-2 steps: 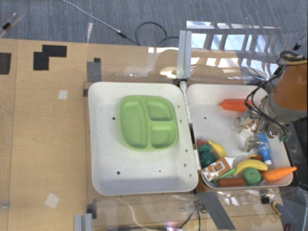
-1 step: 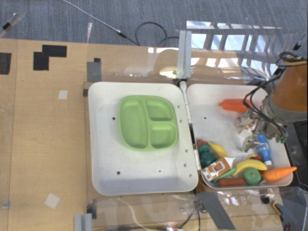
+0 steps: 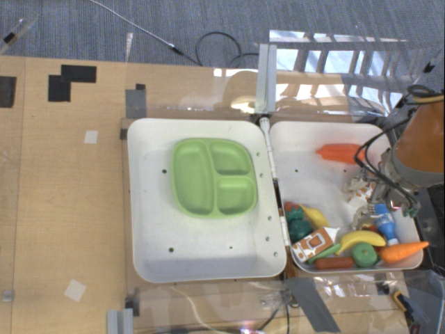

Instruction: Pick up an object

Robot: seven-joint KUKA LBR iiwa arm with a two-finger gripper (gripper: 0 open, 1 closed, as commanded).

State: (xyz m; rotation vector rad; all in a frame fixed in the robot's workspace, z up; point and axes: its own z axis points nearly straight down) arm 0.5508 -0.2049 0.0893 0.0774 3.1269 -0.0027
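From above, the hand hung low in the right bin, near the toy pile (banana, carrot). Whether it held anything, I could not tell. Crowded toys might slip aside or jam a grasp.

No text, brand or number can be read anywhere; the small orange-and-white printed carton in the right white plastic bin carries a picture too blurred to make out
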